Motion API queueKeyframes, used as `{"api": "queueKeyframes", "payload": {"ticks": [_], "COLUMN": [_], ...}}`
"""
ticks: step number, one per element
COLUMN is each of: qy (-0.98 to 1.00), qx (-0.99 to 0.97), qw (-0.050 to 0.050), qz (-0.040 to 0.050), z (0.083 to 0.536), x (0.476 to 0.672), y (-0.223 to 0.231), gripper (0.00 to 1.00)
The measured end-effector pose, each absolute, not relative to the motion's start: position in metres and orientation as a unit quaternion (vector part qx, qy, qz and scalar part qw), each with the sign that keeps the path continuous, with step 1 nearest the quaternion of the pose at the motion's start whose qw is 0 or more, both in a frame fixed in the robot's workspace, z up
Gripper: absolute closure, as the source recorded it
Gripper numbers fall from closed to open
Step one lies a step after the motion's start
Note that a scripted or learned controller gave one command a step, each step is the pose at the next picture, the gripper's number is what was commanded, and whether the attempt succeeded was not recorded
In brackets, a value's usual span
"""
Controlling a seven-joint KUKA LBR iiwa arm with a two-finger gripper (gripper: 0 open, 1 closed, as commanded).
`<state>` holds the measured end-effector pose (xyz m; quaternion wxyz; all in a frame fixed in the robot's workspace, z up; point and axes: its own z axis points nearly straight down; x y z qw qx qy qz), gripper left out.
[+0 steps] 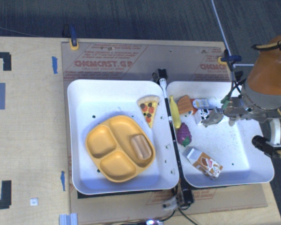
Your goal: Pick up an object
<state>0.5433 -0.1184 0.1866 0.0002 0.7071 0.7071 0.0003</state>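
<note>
- Nearest the camera, at the lower edge of the worktop [28, 125], a bundle of dark cables [178, 203] sits just below the seam where the two bins meet.
- Left bin [79, 97]: a yellow divided plate [119, 148] lies in its lower middle, tilted on the diagonal, with three compartments.
- A toy hot dog [140, 146] rests in the plate's right-hand compartment; the other two compartments hold nothing that can be made out.
- A toy pizza slice [149, 108] lies in the upper right corner of the left bin, its point aimed down, just beside the plate's upper rim but apart from it.
- Right bin [257, 172]: a yellow banana-like toy [174, 112] lies along its left wall, running top to bottom.
- A purple toy [183, 134] sits just below the yellow one, touching or nearly touching it.
- An orange-red piece [184, 104] lies just right of the yellow toy near the bin's top edge.
- A small printed packet [205, 163] lies lower in the bin, tilted, well apart from the cluster above.
- A small black-and-white toy [205, 116] sits in the upper middle, right at the tips of the pincer.
- Pincer [215, 116]: it reaches in from the right, low over the upper part of the right bin; whether its tips are spread or closed cannot be told, and nothing is clearly seen between them.
- Arm [268, 74]: its orange band shows at the right edge, above the grey wrist.
</note>
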Motion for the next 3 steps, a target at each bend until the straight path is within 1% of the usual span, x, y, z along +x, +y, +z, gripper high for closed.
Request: {"api": "queueKeyframes", "payload": {"ticks": [1,2,3], "qy": [0.707,0.706,0.707], "qx": [0.707,0.708,0.707], "qw": [0.001,0.002,0.001], "qz": [0.0007,0.0015,0.0009], "z": [0.093,0.103,0.163], "x": [0.480,0.481,0.480], "y": [-0.092,-0.092,-0.093], "gripper": [0.00,1.00,1.00]}}
